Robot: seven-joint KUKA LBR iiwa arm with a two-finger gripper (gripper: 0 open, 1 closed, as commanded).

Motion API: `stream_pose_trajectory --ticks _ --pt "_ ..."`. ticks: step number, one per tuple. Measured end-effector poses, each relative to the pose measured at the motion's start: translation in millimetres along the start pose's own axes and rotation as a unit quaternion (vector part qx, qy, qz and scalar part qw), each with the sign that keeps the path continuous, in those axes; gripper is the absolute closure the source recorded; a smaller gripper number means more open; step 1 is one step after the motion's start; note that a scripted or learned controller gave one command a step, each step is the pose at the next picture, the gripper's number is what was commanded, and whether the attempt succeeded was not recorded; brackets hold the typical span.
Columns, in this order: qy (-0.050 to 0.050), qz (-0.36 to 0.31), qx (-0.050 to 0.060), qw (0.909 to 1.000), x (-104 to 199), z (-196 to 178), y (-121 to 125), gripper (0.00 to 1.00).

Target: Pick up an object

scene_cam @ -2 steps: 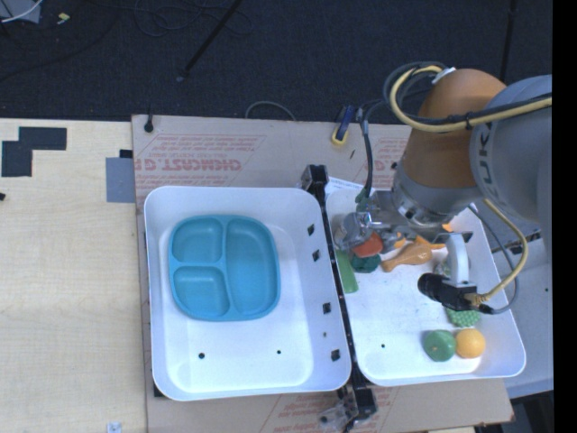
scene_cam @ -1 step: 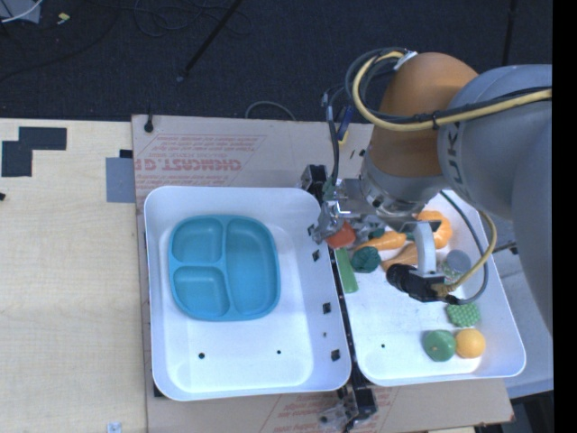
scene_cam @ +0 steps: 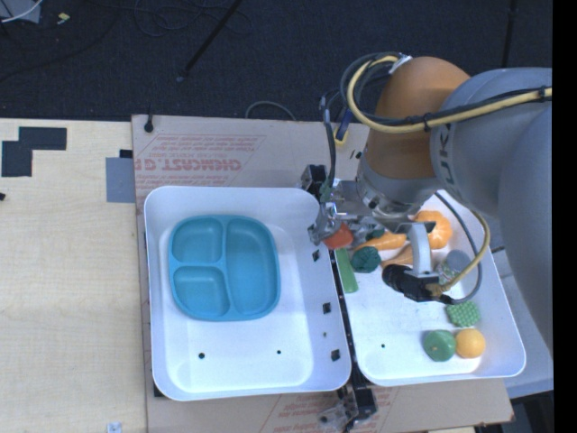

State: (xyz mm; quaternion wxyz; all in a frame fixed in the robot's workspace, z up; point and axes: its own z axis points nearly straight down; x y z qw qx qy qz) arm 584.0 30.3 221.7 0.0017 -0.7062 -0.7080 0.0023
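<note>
Arm [scene_cam: 433, 142] hides much of right bin [scene_cam: 505, 368]; fingers [scene_cam: 335, 228] (state unclear) near red object [scene_cam: 340, 238].

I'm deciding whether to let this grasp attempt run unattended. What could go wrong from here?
The gripper is low over a tight cluster at the right bin's left wall: a red piece, a dark teal ball and an orange piece lie close together, so it may nudge neighbours or catch two. Working that near the wall, it might clip the rim.

blue divided plate [scene_cam: 224, 267], left white bin [scene_cam: 171, 350]
</note>
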Motion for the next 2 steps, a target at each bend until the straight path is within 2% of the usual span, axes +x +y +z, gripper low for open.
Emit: stream_pose_trajectory --ticks 1,2 --pt "0.001 0.0 -0.002 1.0 7.4 -15.5 -3.3 1.0" --pt "0.0 0.0 -0.001 1.0 11.3 -10.7 -0.5 1.0"
